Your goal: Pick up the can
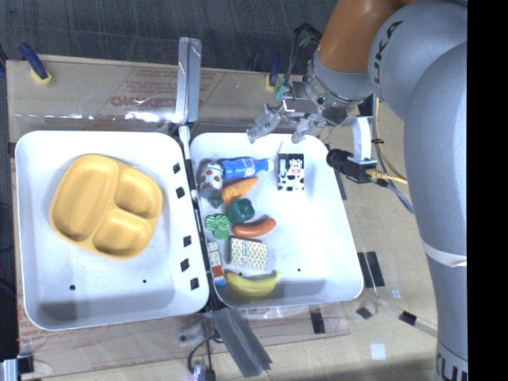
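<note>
Two white bins sit side by side on your bench. Left bin [32, 213] carries a yellow divided plate [107, 205], sitting toward its far left part, nothing else on it that you can make out.

Right bin [325, 236] has all the small stuff, packed along its left edge. Near the far left corner you get the can [209, 175], lying by the bin's left wall, its round patterned end facing up toward the camera; part of it is hidden by neighbours, so its exact tilt is unclear. Just beside it, touching or nearly so, lies a blue bottle [242, 167] on its side. Under that a carrot [240, 189], then a dark green piece [240, 209], a green leafy piece [217, 225] and a red sausage [254, 228]. A checked box [248, 254] lies closer to the near edge, and a banana [252, 282] runs along the near edge. A thin multicoloured strip [214, 259] lies against the left wall. A black-and-white cow-print carton [290, 173] stands apart, near the far edge middle.

Your gripper [279, 132] hangs over the far edge of the right bin, fingers [262, 127] spread wide, nothing between them. It is apart from the can, off toward the bin's far right relative to it.
</note>
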You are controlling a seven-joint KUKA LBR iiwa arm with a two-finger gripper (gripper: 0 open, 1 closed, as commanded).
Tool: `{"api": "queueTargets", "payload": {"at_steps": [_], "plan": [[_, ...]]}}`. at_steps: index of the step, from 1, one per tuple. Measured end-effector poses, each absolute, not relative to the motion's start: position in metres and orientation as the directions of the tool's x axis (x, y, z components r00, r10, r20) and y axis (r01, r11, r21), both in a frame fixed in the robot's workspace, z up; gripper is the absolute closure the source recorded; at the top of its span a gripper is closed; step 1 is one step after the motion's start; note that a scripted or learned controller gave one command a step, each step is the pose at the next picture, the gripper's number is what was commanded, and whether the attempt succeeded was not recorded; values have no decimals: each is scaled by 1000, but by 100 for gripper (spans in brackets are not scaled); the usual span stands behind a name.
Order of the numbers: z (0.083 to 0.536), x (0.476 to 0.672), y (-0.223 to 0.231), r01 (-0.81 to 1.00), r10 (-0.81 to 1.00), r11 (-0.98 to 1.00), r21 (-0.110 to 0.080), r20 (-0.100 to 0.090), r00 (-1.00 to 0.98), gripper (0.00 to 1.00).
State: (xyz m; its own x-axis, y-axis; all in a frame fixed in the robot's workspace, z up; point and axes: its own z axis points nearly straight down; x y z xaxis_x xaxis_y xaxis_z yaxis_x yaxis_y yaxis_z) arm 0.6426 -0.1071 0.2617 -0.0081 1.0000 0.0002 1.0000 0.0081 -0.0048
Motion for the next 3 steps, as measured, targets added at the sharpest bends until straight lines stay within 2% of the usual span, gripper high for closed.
{"api": "queueTargets", "payload": {"at_steps": [1, 2, 3], "plan": [[223, 637, -163, 997, 997, -80, -5, 0, 80, 0], [147, 648, -197, 986, 986, -166, -5, 0, 166, 0], [102, 616, -199, 970, 970, -243, -3, 0, 243, 0]]}}
